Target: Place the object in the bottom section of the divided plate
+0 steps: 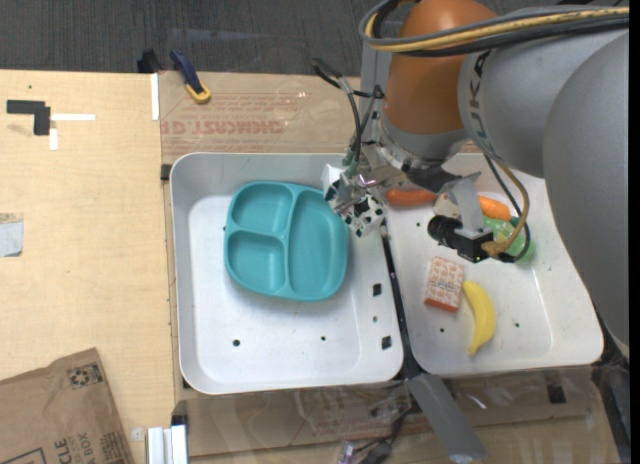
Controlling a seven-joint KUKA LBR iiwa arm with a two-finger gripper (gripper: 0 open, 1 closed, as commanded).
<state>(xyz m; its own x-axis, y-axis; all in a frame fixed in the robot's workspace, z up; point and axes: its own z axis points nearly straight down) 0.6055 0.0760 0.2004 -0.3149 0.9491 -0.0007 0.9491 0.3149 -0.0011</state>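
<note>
Teal divided plate (287, 242) lies in left bin (200, 352), toward its 12 o'clock half. Claw (357, 204) hangs at plate's 3 o'clock rim, over the seam between the bins; small black-and-white object (366, 214) sits right at its tip, but whether it is pinched, or how the claw is set, cannot tell. Banana (479, 316), snack packet (444, 283), carrot (492, 208) rest in right bin (560, 332). Advice: carry toward plate's 6 o'clock section, lower close before release
</note>
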